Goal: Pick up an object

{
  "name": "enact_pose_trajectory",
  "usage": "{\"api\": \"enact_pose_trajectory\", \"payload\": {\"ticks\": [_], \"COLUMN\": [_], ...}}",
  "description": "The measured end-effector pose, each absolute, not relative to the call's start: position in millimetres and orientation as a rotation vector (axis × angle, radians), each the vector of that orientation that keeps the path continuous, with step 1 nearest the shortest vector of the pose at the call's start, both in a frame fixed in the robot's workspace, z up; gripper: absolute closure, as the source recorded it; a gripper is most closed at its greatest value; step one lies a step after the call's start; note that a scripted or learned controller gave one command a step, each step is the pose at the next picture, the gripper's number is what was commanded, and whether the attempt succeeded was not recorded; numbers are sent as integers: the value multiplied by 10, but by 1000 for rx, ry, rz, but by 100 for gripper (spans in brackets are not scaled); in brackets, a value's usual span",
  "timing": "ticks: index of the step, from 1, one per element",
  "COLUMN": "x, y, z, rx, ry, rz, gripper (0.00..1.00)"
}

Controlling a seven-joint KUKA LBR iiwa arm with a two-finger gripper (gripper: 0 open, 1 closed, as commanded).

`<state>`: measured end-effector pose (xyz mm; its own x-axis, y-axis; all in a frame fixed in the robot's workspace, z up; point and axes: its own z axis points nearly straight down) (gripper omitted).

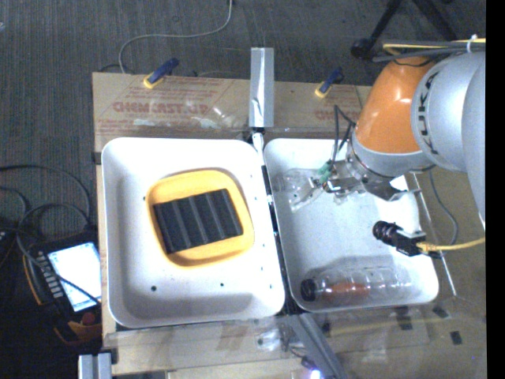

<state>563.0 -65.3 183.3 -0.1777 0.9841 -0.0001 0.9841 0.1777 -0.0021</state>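
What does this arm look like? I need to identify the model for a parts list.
A bulky silver-grey arm with a glossy orange band and black KUKA lettering. Thin dark cables run to the small metallic pincer below.

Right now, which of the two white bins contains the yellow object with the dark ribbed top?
The left bin. The yellow object lies at its centre. The right bin instead holds a clear plastic bottle lying on its side, and the arm reaches over it.
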Motion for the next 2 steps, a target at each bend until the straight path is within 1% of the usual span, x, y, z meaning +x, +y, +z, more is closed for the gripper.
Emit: {"api": "enact_pose_trajectory", "payload": {"ticks": [1, 2], "x": [6477, 6632], "y": [-594, -1957], "z": [1836, 1859], "rx": [-2391, -2417], "ry": [-2041, -2010], "rz": [6, 7], "gripper": [0, 0]}}
